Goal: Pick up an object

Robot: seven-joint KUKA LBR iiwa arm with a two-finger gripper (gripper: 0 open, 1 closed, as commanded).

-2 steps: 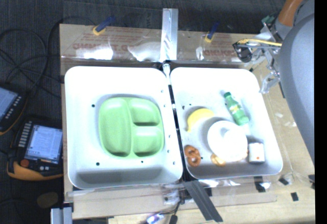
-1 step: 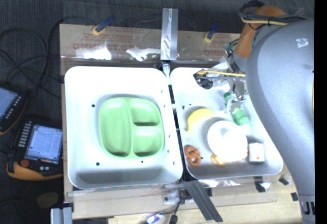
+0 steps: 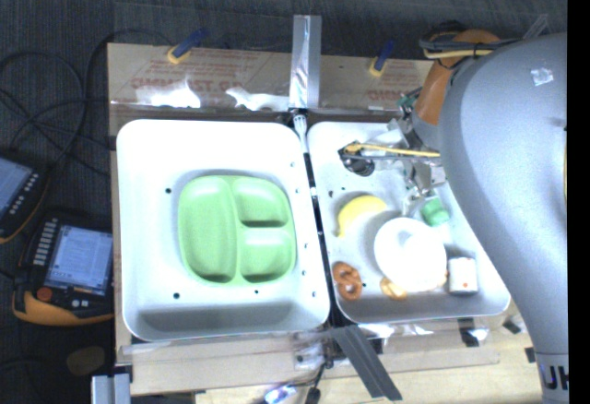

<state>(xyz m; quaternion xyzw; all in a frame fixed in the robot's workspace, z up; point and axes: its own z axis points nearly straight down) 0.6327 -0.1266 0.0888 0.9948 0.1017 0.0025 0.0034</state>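
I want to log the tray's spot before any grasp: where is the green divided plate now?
In the camera view, the green divided plate lies flat in the middle of the left bin, across the central divider from the yellow object in the right bin.

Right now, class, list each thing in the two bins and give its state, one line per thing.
green divided plate: lying flat, right way up, in the left bin.
white round lid: lying flat in the right bin.
yellow object: resting beside the lid, partly tucked under it.
pretzel: lying flat near the front wall.
small white block: lying at the front right corner.
gripper: low inside the right bin.
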